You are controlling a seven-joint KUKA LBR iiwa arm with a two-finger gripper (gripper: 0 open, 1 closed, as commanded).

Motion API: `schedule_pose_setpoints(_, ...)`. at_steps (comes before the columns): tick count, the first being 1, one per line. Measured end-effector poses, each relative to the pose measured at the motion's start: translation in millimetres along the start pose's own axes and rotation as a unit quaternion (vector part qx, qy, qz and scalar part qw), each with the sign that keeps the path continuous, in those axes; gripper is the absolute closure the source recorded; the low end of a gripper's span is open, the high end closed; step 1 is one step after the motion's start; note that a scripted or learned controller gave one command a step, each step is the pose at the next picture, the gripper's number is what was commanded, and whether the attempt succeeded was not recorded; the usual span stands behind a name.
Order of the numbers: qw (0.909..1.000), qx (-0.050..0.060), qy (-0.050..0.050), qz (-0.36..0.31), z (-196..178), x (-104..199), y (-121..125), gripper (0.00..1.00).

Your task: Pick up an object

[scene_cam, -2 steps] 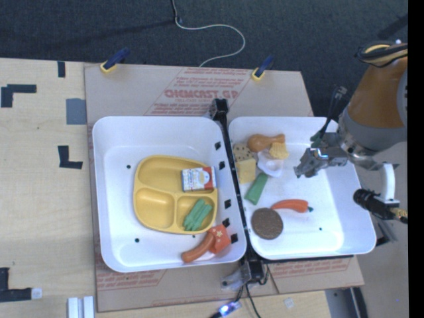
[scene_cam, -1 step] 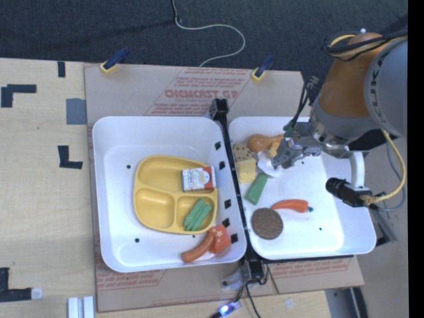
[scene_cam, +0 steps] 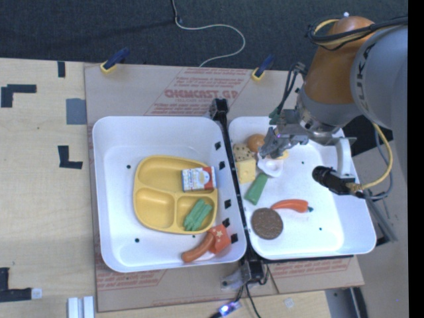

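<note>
arm [scene_cam: 371, 58] cut off by right edge, end effector [scene_cam: 273, 152] fingertips indistinct, white item [scene_cam: 271, 167] beneath partly hidden

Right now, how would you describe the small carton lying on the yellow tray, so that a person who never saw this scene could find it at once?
Look in the left white bin, where a yellow divided tray lies. The small carton rests in the tray's upper right compartment. It is a white box with red and orange print, unlike the green vegetable in the compartment below it.

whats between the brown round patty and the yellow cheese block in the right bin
In the camera view, a green stick-shaped piece lies slanted between the brown patty and the yellow cheese block.
</note>
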State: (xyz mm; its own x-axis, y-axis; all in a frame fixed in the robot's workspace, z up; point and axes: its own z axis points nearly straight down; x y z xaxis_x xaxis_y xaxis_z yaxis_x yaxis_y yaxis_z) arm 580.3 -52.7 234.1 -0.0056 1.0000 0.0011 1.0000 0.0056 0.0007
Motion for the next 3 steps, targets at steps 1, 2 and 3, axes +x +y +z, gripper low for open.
schedule_pose_setpoints(1, 1.0, 0.002, -0.001, 0.003, 20.2, -7.1, 1.1, 1.0)
schedule_pose_setpoints(2, 1.0, 0.001, 0.0, 0.001, 7.2, 8.4, 1.2, 1.0)
schedule_pose_setpoints(3, 1.0, 0.001, -0.001, 0.002, 2.2, 0.5, 9.2, 1.0)
